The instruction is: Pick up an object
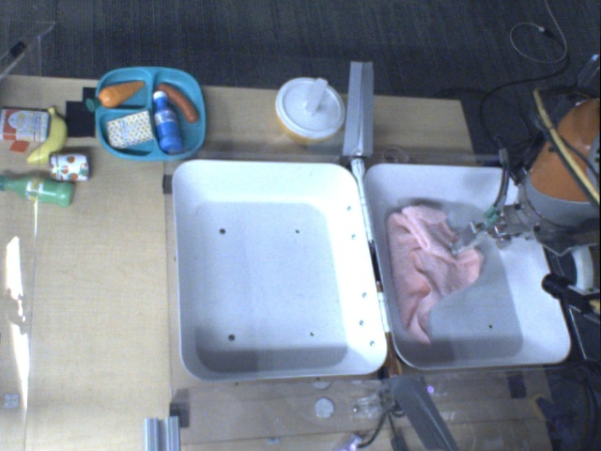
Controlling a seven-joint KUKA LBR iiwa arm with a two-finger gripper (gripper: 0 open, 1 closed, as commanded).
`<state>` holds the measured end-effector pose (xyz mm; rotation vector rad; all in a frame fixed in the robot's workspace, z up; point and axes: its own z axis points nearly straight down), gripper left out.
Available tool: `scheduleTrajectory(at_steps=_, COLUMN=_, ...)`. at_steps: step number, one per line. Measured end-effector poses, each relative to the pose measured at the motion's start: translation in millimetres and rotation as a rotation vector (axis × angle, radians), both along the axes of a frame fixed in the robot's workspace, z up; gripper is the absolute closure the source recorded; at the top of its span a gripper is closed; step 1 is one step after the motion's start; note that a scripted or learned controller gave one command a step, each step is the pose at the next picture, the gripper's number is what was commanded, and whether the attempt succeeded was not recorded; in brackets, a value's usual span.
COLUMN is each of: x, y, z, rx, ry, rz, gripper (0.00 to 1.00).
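A crumpled pink cloth (424, 263) lies in the left half of the right white bin (526, 341). The arm comes in from the right with its orange band at the frame edge. My gripper (467, 240) is low over the cloth's upper right edge, its tip touching or just above the fabric. The fingertips blur into the cloth.
The left white bin (272, 266) sits beside the right one. On the bench at the back left are a blue divided plate (150, 111) with toy food, a banana (49, 137), a small can (69, 166) and a green bottle (38, 190). A lidded white cup (310, 108) stands behind the bins.
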<state>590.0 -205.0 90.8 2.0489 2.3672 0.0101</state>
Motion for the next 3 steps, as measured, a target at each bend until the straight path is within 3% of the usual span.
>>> scheduleTrajectory(at_steps=2, x=-37, y=56, z=1, rx=-0.007, ry=-0.005, rz=0.286, gripper=0.0)
scheduleTrajectory(at_steps=3, x=-40, y=110, z=1, rx=-0.007, ry=-0.005, rz=0.416, gripper=0.0)
